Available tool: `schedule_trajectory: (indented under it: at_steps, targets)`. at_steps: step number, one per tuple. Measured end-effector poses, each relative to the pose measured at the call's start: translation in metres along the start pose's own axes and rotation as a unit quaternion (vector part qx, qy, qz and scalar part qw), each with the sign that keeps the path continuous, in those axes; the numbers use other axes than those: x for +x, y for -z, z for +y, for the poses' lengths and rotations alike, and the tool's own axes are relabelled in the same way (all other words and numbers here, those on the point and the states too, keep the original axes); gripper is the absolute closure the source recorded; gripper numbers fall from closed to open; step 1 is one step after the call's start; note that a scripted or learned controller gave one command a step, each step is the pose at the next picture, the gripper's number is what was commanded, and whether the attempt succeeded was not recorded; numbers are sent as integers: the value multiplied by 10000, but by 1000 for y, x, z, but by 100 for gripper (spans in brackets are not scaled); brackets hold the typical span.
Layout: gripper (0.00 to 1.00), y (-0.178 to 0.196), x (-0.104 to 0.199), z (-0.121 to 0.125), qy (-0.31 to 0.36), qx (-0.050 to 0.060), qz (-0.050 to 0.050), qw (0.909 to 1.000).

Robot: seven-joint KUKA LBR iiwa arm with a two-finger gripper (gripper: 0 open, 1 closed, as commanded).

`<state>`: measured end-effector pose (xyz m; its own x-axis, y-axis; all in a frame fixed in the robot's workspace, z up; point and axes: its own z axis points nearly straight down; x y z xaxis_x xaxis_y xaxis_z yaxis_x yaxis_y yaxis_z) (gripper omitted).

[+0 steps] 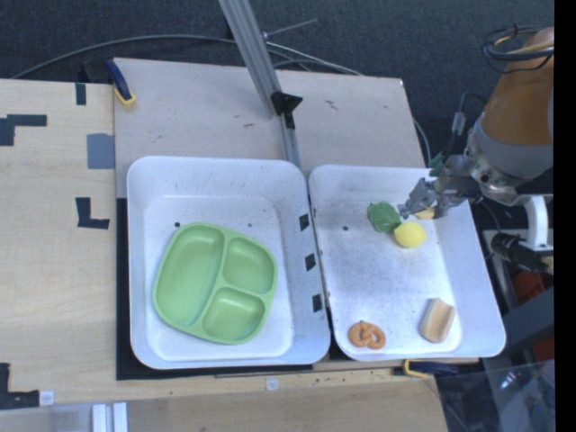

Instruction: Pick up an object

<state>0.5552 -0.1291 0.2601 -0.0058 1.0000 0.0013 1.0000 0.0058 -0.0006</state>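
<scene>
Yellow lemon [409, 235] in the right bin [468, 322], touching a green toy [383, 216], gripper [419, 204] just above and beside both, grip state impossible to tell, pretzel [366, 335] and bread piece [437, 319] near the front, green plate [216, 283] in the left bin [144, 187].

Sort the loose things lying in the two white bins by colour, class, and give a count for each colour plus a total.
Green: 2, the divided plate and the small green item
Yellow: 1, the lemon-like ball
Orange-brown: 1, the pretzel
Tan: 1, the bread-like block
Total: 5
</scene>
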Motion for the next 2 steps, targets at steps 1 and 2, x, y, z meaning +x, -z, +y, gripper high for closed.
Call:
schedule_trajectory:
  at_steps: [1, 2]
  targets:
    - [100, 2, 55, 10, 6, 3, 2, 10000]
    - [100, 0, 100, 31, 3, 1, -3, 10000]
